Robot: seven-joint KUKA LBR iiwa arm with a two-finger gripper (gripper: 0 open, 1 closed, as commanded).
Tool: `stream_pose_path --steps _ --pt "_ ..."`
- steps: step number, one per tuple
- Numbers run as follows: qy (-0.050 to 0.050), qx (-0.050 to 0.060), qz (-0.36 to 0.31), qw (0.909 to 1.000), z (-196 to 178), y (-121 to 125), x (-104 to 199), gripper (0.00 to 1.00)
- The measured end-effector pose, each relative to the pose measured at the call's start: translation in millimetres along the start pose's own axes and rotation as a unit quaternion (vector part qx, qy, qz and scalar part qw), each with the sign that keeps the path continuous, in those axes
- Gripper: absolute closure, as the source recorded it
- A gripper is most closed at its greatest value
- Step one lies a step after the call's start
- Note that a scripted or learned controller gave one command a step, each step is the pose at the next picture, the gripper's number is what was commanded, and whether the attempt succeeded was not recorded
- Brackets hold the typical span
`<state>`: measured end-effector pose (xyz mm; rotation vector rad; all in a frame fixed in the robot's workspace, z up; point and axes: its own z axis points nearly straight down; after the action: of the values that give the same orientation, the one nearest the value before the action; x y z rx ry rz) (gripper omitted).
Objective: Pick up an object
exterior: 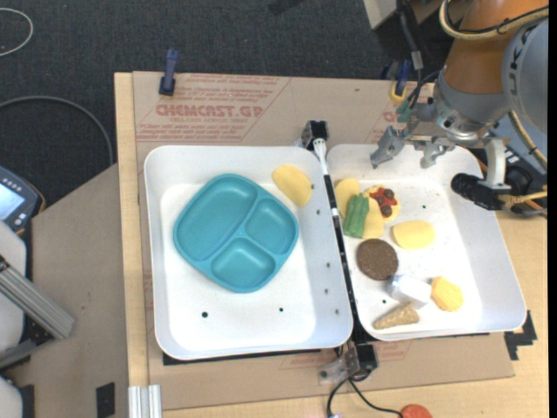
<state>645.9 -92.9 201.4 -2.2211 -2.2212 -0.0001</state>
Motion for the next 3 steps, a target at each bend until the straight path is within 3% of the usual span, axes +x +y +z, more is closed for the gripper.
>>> stream_pose_path --steps 1,2,3 --pt "0.003 0.003 -0.005 1.0000 18 -42 115 0.00" --pt "0.000 0.000 0.000 1.0000 6 -39 107 1.00" --pt "0.001 -0.003 -0.003 1.0000 -43 -52 163 1.00"
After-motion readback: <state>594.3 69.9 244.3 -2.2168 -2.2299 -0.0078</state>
